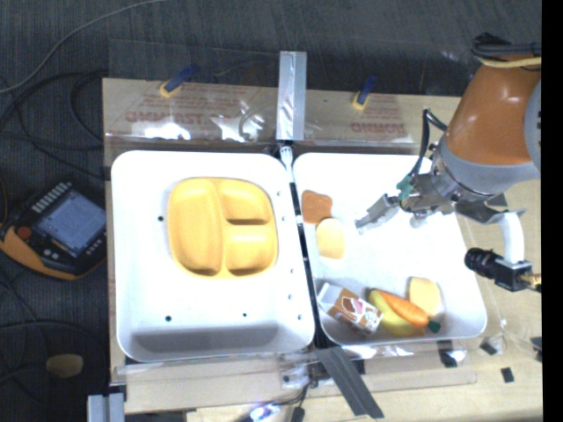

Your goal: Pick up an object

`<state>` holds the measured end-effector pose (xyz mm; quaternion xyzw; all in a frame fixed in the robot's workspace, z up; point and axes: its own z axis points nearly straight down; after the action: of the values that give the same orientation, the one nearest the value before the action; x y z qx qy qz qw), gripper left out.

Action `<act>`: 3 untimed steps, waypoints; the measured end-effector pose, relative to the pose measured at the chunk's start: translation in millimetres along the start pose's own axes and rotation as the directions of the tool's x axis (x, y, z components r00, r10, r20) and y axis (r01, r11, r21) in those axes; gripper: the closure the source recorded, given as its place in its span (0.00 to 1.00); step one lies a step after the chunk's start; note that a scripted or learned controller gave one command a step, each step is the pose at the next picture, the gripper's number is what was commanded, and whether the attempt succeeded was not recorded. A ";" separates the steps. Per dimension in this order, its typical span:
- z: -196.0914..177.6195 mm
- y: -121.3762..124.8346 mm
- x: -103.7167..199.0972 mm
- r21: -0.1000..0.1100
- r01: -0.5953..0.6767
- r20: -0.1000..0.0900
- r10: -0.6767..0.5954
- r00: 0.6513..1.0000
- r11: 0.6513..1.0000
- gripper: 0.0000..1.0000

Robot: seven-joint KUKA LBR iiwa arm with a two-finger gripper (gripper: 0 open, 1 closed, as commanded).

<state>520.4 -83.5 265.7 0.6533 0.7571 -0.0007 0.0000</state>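
gripper [376, 214] fingers slightly parted, gripping nothing, over right bin [457, 323]; no writing legible.

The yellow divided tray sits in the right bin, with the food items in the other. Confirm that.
Not quite: the camera view shows the yellow divided tray in the left bin. The food items, such as the carrot, lie in the right bin.

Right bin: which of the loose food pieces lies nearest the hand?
The pale yellow piece near the divider, just below the orange-brown one. The hand hangs right of it; the other items are piled along the bin's near edge.
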 end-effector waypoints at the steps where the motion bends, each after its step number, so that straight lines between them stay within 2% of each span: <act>1: 100.0 -38.1 -14.1 0.003 -0.074 -0.002 0.074 0.997 0.997 0.00; 2: 177.1 -39.3 -36.3 -0.009 -0.163 0.000 0.163 0.987 0.987 0.00; 3: 111.5 -21.2 -61.3 0.001 -0.010 -0.001 0.010 1.000 1.000 0.00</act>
<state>508.3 -147.4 154.3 0.6570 0.7539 -0.0007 -0.0009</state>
